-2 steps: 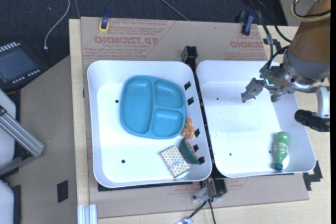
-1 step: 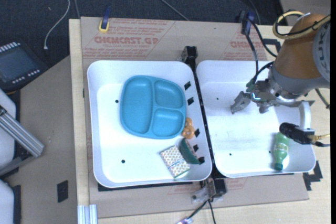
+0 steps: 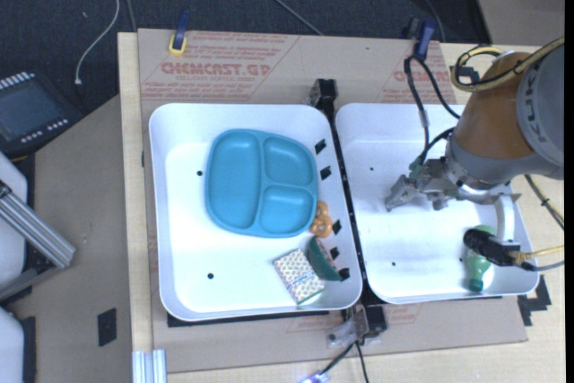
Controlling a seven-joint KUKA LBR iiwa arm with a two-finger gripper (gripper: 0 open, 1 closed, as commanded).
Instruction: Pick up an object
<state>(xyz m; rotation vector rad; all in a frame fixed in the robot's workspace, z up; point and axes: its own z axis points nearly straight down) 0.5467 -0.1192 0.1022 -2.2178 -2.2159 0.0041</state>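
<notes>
A: Where is the arm [image 3: 507,126]?

B: It comes in from the right and hangs over the right bin [image 3: 395,278]. Its grey and orange body covers the far right part of that bin, so I cannot see what lies under it.

A: And the gripper [image 3: 414,190]?

B: It is low over the middle of the right bin. It is small and grey against the white. I cannot tell if the fingers are apart or together, and I see nothing between them.

A: What could it pick up?

B: A green thing [image 3: 476,272] lies in the near right corner of the right bin, near the arm. A dark part sits on top of it, and I cannot tell what that is. The gripper is apart from it.

A: What is in the left bin [image 3: 170,193]?

B: A blue plate [image 3: 260,182] with three parts lies flat in the middle. Just by its near right edge is a tiny orange thing [image 3: 321,218], too small to name. Near that corner lies a small packet [image 3: 299,274] with dots, and a dark green thing [image 3: 325,264] touches it. They crowd against the wall between the bins.

A: What is under the bins?

B: A brown tabletop [image 3: 224,67] with red letters.
</notes>
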